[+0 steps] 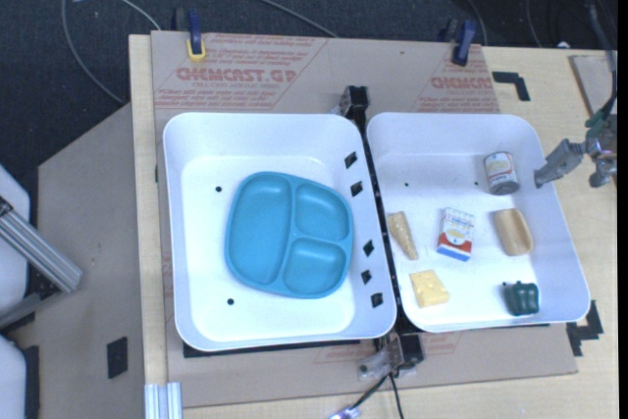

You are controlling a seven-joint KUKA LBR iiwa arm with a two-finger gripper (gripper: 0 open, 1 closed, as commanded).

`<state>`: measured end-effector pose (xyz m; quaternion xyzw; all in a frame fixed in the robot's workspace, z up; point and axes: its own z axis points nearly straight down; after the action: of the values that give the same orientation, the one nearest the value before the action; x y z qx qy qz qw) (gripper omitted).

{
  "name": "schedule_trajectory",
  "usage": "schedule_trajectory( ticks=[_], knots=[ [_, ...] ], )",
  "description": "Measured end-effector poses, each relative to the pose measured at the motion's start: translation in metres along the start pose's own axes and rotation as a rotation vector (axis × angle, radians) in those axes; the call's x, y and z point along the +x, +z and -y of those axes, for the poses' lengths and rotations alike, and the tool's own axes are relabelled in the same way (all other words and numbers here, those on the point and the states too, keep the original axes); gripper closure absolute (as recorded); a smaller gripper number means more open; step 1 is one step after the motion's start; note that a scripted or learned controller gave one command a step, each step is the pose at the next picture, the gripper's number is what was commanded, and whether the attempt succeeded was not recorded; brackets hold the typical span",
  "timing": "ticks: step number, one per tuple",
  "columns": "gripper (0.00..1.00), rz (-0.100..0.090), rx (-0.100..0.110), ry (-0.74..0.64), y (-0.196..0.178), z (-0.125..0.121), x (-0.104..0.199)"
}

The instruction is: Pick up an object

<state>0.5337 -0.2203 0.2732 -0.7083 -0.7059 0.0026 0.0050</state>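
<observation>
at the right bin's outer rim, hand low beside can, fingers spread apart, holding nothing

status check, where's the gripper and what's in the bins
Gripper open at the right bin's right rim, holding nothing. Can nearest it, untouched. Blue plate alone in the left bin.

Two bins, seven things in them.
Left bin: one blue divided plate. Right bin, beside it: one can, one carton, two bread pieces, one cheese wedge, one green pepper.
</observation>
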Motion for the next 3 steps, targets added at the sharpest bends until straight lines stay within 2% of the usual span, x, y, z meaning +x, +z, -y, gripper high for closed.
schedule_trajectory(
  ticks=[1, 3],
  knots=[
    [0.0, 0.003, -0.011, -0.004, -0.006, -0.002, 0.001],
    [0.0, 0.0, -0.005, -0.003, 0.089, 0.009, -0.002]
  ],
)
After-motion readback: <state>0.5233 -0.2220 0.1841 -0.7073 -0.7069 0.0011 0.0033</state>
